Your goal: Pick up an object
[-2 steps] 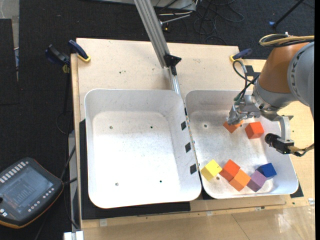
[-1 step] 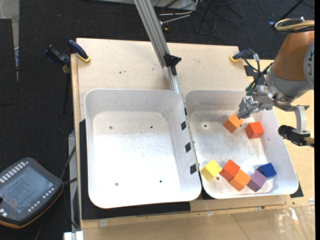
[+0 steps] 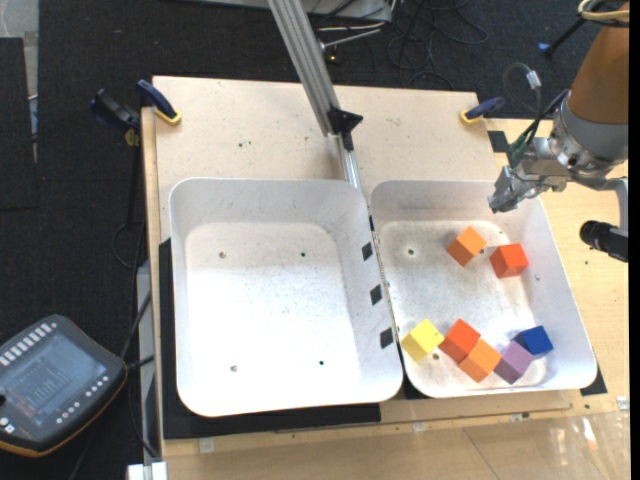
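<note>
Camera view | pincer [image 3: 503, 199] above right bin [image 3: 560, 268] far rim | blocks apart

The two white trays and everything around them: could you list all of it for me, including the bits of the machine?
Bins: 2, white, side by side on the bench.
Blocks in right bin, upper pair: orange block, red-orange block.
Blocks in right bin, lower cluster: yellow block, red block, light orange block, purple block, blue block.
Bench: 1, pale wood, under the bins.
Clamps: 2, blue and yellow, at the bench's far corners.
Metal pole: 1, silver, slanting over the bench.
Handheld controller: 1, grey and orange, lower left floor.
Gripper: 1, grey, above the right bin's far edge.
</note>
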Controlling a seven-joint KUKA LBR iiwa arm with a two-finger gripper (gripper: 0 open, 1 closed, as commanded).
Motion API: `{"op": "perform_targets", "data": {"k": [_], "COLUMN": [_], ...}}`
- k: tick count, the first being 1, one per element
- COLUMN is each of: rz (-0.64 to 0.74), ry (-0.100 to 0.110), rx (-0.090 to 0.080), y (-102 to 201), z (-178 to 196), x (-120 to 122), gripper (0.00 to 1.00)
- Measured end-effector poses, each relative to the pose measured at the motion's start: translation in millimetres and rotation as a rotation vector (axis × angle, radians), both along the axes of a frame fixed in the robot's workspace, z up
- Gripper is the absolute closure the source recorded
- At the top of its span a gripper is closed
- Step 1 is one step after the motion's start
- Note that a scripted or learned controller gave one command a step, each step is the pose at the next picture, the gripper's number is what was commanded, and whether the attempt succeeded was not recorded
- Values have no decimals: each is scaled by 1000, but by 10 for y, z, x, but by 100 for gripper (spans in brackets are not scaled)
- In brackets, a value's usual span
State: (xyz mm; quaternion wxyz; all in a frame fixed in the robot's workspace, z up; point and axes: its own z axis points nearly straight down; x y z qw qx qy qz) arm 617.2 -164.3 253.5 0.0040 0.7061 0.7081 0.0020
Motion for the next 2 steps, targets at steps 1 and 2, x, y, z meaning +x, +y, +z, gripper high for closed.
{"op": "perform_targets", "data": {"k": [1,2], "rz": [-1,5], "ry": [6,9], "rx": [1,4], "y": [0,592], "z": [23,-11], "x": [8,-128], "gripper": [100,100]}}
